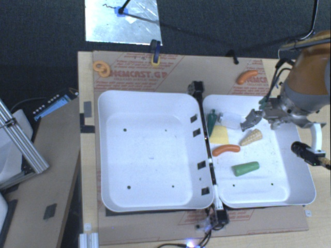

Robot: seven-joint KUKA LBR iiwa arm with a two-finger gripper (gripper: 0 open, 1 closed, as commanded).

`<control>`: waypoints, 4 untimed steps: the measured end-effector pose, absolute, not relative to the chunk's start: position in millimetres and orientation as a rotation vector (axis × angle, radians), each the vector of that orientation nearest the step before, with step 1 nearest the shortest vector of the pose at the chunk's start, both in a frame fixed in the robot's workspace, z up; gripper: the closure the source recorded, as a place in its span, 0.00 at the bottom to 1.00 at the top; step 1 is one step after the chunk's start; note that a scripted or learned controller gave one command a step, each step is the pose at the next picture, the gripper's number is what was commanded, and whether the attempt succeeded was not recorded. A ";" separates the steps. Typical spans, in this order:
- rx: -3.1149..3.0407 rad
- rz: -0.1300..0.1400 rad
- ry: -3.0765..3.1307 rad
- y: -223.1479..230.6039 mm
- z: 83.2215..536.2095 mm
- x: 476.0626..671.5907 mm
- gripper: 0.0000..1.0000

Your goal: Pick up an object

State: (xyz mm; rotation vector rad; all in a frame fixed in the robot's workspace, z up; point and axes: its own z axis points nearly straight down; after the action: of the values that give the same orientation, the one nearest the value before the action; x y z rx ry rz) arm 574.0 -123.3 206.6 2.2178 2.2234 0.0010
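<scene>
Grey and orange, the arm (309, 79) enters from the right and is cut off by the frame edge, so its upper links cannot be seen; its bulk also covers the far right corner of the right-hand shallow white bin (297, 187). The two-finger metal gripper (250, 122) sits low over that bin, but its fingertips blur into one grey shape and whether they are spread or closed cannot be told. Nothing is visibly caught between them.

Just below and right of the gripper lies a tan, ridged cone-shaped toy (251, 137), tilted with its narrow end toward the right; whether the gripper touches it is unclear. To the left, near the divider, a dark green pepper-like piece (212, 122) rests against a pale yellow flat wedge (219, 135). A small white scrap beside them is too small to identify. Below the wedge lies an orange-red sausage-shaped toy (226, 150), and nearer the front a green cylindrical toy (244, 168), apart from the rest.

The left-hand shallow white bin (111, 138) stands beside it. On the cardboard sheet (139, 68) behind the bins lie another orange sausage-shaped toy (247, 77) and a small orange ring (101, 68)
</scene>
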 end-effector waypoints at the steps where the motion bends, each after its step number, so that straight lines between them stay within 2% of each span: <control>1: 2.227 -0.008 2.232 -92.7 85.5 514.0 0.00; 2: 2.209 0.008 2.222 -110.2 85.5 604.2 0.00; 3: 2.221 -0.014 2.242 -134.5 84.8 650.0 0.00; 4: 2.222 -0.051 2.237 -97.3 84.6 662.8 0.00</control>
State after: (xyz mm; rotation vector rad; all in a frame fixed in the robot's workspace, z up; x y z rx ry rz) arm 662.8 -97.3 84.6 2.2217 2.2368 -0.0510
